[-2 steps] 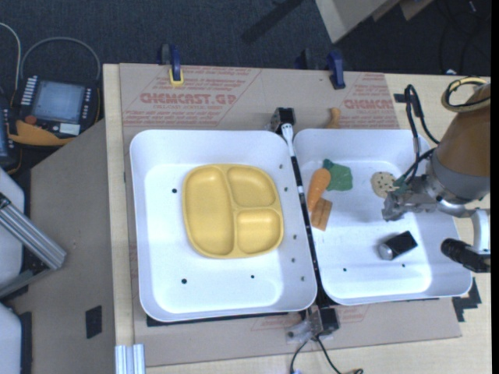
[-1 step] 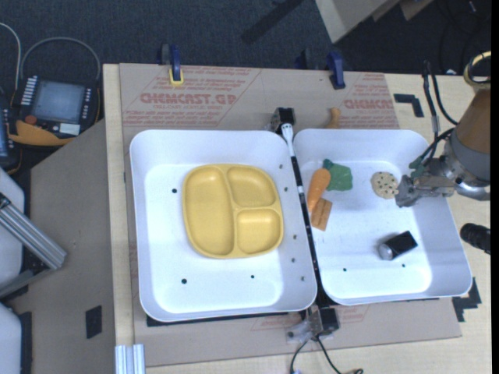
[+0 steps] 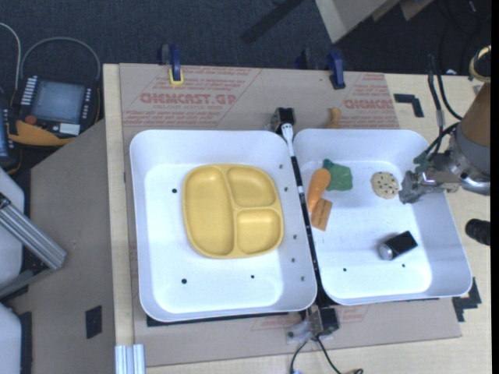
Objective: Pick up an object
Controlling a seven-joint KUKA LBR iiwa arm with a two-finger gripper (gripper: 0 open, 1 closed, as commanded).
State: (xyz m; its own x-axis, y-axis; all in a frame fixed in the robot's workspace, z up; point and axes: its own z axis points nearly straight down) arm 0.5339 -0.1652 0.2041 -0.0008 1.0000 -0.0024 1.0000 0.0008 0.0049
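Pincer [image 3: 411, 191] at frame right sits just beside the cookie [image 3: 383, 184] in the right bin [image 3: 444, 232], grip state can't be told; it should centre over the cookie, drop straight and close without nudging it away.

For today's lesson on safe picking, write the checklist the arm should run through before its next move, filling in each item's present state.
1. Two-finger gripper inside the right white bin: ok.
2. Fingers open: cannot tell.
3. Nearest target, the round speckled cookie, lies apart from other items: ok.
4. Black and silver block stands free on the bin floor: ok.
5. Orange carrot free: not ok, it touches the green leafy piece.
6. Yellow divided plate sits in the left bin, out of the way: ok.
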